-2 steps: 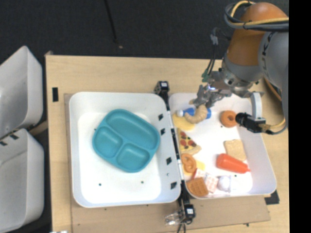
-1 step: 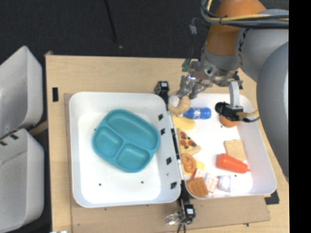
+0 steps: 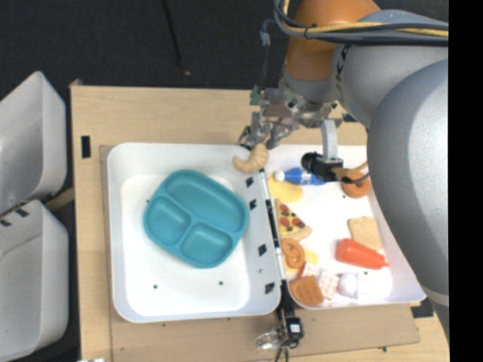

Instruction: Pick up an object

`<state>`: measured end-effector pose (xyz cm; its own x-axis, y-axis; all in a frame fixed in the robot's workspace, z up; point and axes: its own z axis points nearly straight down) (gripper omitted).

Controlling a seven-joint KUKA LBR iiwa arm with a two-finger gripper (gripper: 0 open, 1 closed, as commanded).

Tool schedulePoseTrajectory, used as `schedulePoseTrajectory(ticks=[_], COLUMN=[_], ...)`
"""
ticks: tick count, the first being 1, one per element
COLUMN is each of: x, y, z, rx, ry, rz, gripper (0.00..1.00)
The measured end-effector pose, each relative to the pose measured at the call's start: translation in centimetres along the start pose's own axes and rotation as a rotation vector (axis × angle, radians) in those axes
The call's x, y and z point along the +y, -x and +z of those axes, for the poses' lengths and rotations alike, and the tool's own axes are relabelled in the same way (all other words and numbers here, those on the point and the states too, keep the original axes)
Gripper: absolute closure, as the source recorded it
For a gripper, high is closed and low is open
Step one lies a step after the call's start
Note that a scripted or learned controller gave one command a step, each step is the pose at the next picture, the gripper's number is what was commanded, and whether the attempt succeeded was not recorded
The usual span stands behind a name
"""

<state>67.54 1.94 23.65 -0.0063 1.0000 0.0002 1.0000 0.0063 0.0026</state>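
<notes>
My gripper (image 3: 262, 143) hangs over the back end of the divider between the two white bins. A tan, curved croissant-like piece (image 3: 251, 160) sits right under the fingertips, with its upper end pinched between them. It is above the back rim of the left bin (image 3: 121, 202). A teal divided plate (image 3: 196, 217) lies in the left bin.
The right bin (image 3: 404, 281) holds several toy foods: a blue bottle (image 3: 299, 176), a yellow piece (image 3: 287, 191), a pizza slice (image 3: 291, 222), toast (image 3: 365, 232), an orange carrot (image 3: 361, 254) and a waffle (image 3: 307, 289). The arm's grey body covers the bin's right side.
</notes>
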Motion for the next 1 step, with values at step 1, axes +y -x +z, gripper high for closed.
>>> schedulePoseTrajectory(ticks=[1], x=[0.88], y=[0.52], z=[0.51], rx=[-0.003], ry=[0.001], rz=[0.002], gripper=[1.0])
